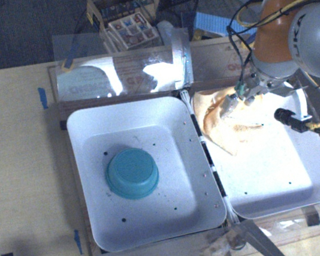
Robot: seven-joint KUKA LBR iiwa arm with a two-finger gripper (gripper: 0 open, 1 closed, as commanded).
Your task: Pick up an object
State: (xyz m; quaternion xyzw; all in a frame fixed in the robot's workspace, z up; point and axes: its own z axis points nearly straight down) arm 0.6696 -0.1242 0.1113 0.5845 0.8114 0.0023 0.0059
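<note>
From above, my claw [240, 94] hangs over the far left corner of the right bin [280, 192], low above a crumpled tan, translucent wrapper [227, 124] lying against that bin's left wall. Whether my claw is apart or together I cannot tell. A teal bowl [132, 173] sits upside down in the left bin [89, 142], well apart from my claw.

teal bowl [132, 173], left bin [87, 130]
</note>
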